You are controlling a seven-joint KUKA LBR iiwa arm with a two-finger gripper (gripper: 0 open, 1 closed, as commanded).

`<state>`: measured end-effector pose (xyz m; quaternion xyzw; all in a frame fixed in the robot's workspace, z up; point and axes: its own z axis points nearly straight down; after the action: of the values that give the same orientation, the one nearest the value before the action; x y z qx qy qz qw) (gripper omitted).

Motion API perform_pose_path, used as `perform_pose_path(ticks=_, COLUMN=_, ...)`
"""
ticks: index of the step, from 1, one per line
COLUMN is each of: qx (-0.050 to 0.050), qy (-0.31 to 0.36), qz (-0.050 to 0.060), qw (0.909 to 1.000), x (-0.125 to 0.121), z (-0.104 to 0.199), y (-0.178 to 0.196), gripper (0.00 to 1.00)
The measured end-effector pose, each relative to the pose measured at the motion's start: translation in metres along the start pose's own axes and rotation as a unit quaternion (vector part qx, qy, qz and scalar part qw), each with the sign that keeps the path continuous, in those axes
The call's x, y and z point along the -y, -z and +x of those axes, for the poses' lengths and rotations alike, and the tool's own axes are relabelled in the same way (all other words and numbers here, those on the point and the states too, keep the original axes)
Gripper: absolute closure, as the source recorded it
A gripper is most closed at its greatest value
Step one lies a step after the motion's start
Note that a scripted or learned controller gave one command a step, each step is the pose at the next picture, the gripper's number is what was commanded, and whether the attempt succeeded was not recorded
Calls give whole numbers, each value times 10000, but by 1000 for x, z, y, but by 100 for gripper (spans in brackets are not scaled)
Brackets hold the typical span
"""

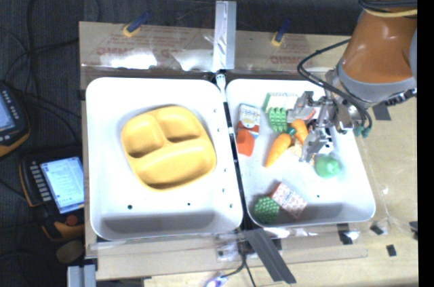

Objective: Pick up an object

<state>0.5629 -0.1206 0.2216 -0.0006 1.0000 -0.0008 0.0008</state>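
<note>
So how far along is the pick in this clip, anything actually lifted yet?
Done: the arm has reached over the right bin, with the end effector low among the toys, beside the orange carrot and green ball. In hand: nothing visibly held; the carrot and ball lie on the bin floor. Left: secure one object and lift it.

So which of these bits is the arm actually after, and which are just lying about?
For the job:
gripper
orange plastic carrot
round green plastic toy
green ridged block
right white bin

Lying about:
yellow divided plastic tray
left white bin
handheld screen
</note>
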Motion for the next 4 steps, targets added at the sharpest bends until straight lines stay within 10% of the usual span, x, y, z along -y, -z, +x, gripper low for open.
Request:
perform_pose_path(ticks=1, qx=52, qy=-22, qz=16, qw=10000, x=5, z=-33, y=-131, gripper=0)
perform_pose_path(ticks=4, qx=82, qy=-2181, qz=-16, qw=9759, x=-27, z=22, y=-131, gripper=0)
